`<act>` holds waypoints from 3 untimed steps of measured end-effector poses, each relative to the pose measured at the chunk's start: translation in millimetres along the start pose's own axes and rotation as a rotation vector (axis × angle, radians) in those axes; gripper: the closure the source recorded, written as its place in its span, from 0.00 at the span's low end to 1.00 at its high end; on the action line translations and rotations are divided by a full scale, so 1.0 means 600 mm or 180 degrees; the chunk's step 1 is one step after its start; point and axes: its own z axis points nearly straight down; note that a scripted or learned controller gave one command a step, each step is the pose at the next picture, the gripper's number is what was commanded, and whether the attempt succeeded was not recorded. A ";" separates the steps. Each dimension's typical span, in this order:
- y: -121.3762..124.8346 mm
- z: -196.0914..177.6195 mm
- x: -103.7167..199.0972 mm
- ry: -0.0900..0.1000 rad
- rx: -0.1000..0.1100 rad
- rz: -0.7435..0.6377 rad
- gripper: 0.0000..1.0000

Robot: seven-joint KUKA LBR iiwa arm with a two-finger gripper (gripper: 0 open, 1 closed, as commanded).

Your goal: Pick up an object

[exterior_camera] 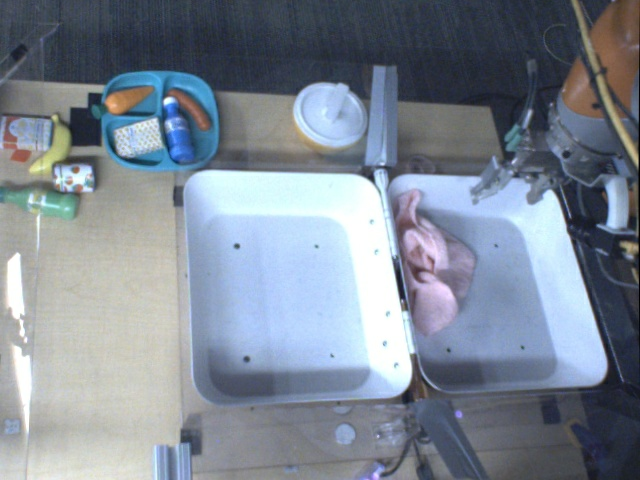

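Hovering over the upper right rim of the right bin (pixel 560 268), the pincer (pixel 515 180) hangs with its fingers spread and nothing between them. Below it and to its left, well apart from it, lies the pink cloth (pixel 432 268), bunched up against the left wall of that same bin, close to the divider where the two bins meet.

By the look of it, the cloth is light, soft and limp, so it should fold and drape when lifted instead of keeping its shape. A pinch on a flat edge would likely slip off; the raised, rumpled ridge running down its middle seems the better place to take hold, with the fingers pressed down into the folds before closing.

Behind the pincer, the grey wrist and the orange band (pixel 610 38) rise toward the upper right corner, so the arm stands high and pulled back, with cables looping around it.

Farther left is the left bin (pixel 290 288). Beyond both bins, on the tabletop (pixel 90 318), sit a white lidded cup (pixel 330 116) and a blue tray of toy food (pixel 160 120).
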 end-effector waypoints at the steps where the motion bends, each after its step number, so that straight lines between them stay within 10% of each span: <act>1: 0.047 0.116 0.035 -0.0001 -0.0001 -0.0237 0.00; 2: 0.074 -0.010 0.017 -0.0004 -0.0013 0.0236 0.00; 3: -0.023 0.186 0.041 0.0002 0.0007 0.0382 0.00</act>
